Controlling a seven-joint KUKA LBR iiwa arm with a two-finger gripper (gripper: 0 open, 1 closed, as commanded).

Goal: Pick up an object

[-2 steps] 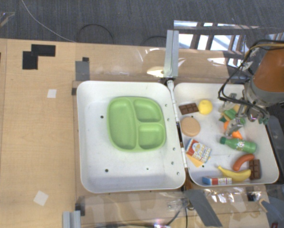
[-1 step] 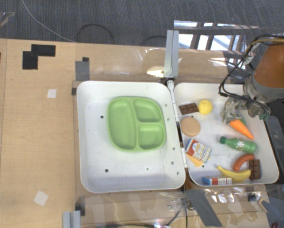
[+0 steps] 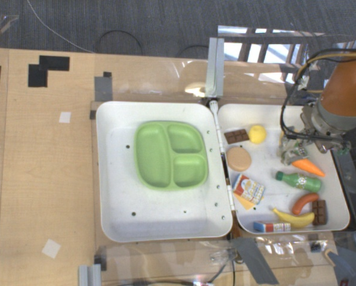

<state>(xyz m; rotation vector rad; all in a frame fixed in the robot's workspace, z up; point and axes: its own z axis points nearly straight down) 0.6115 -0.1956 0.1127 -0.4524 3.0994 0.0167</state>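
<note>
Pick not yet made, as far as I can judge: nothing shows between my fingers, every item lies on the bin floor.

My gripper (image 3: 292,152) sits low at the right of the frame, over the upper right part of the right bin (image 3: 267,109), the orange band of my arm above it at the frame's right edge. Wrist points down. Whether my fingers are spread or closed, I cannot tell; cables and dark hardware blur them.

Nearest candidate: the carrot (image 3: 309,167), just below and right of my gripper, possibly touching. Below it the green bottle (image 3: 298,181), then the sausage (image 3: 305,202) and banana (image 3: 293,217). The lemon (image 3: 257,134) lies to the left.

Left bin (image 3: 115,219) bears the green divided plate (image 3: 170,155). Grasp and lift remain
</note>
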